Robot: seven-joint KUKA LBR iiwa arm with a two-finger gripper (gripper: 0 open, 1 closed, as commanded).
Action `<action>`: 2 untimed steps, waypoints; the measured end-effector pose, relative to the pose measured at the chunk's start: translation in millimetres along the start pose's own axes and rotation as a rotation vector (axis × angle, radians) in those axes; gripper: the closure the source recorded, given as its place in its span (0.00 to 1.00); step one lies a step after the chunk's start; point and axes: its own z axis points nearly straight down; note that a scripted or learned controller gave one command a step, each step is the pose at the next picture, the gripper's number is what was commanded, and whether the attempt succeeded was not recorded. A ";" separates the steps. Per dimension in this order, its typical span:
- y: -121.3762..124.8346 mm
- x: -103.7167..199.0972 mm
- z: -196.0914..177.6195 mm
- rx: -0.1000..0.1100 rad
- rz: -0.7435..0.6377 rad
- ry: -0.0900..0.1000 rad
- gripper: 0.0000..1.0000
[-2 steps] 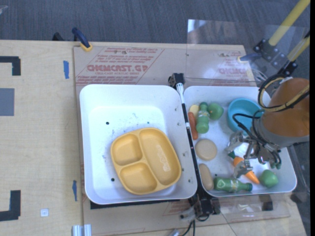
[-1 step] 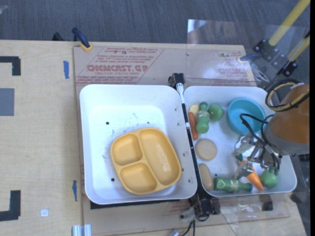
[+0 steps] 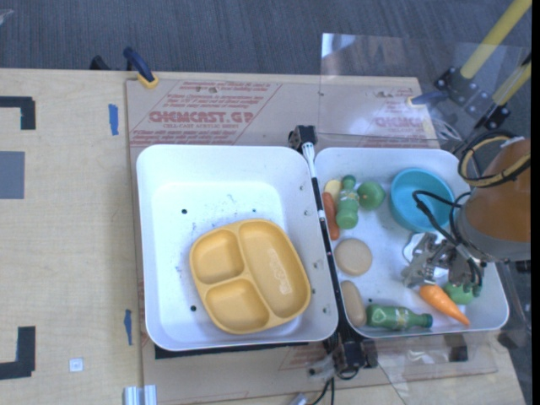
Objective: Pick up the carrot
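The carrot, an orange cone with a green top at its right end, lies near the front right corner of the right bin. My gripper hangs just above and a little to the left of it, its metal tip close to the carrot's thick end. Nothing shows held in it. The arm's orange band comes in from the right and hides part of the bin's right side.
The right bin also holds a blue bowl, a green bottle, a tan round disc, a beige oval piece, green and yellow toy foods and a thin orange-red piece. A yellow divided plate lies in the left bin.
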 end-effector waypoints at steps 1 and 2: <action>0.0 1.3 1.0 0.000 0.000 0.004 0.00; -48.2 -10.9 11.4 0.001 -0.109 0.014 0.00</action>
